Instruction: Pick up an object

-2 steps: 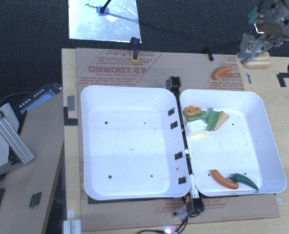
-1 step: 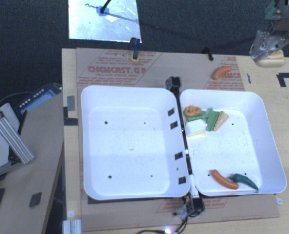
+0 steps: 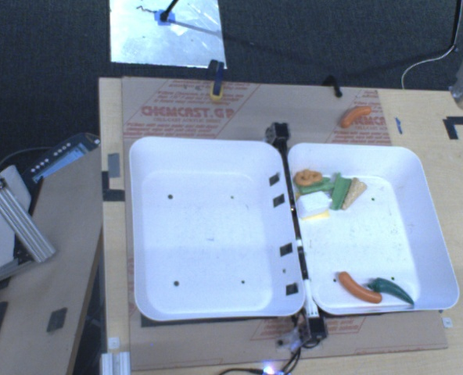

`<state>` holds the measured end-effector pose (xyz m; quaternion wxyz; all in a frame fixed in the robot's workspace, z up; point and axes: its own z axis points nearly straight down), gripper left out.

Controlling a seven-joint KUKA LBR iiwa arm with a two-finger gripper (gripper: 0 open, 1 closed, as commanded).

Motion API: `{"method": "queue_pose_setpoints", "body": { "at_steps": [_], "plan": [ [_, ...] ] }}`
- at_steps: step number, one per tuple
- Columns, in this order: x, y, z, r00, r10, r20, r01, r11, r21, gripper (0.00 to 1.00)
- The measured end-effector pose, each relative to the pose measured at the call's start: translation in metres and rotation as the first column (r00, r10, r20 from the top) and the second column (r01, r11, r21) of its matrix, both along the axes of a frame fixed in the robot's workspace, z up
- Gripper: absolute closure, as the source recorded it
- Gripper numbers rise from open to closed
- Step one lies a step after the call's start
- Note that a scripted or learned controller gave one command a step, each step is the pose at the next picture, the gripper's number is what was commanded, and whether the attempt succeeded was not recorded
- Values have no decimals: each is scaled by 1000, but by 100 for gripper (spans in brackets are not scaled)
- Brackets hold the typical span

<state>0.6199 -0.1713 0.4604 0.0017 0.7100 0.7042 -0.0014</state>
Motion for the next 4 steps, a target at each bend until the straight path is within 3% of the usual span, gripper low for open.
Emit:
{"method": "queue_pose_setpoints", "body": {
  "at_steps": [1, 2, 3, 4],
  "plan": [
    [-3, 49, -103, 1000, 15, -7, -15, 1000, 7, 100],
    [-29, 67, 69, 1000, 15, 22, -15, 1000, 1, 100],
    [-8, -42, 53, 1000, 1, 3, -1, 1000, 0, 100],
    [-1, 13, -92, 1000, 16, -10, -15, 1000, 9, 100]
  ]
}}
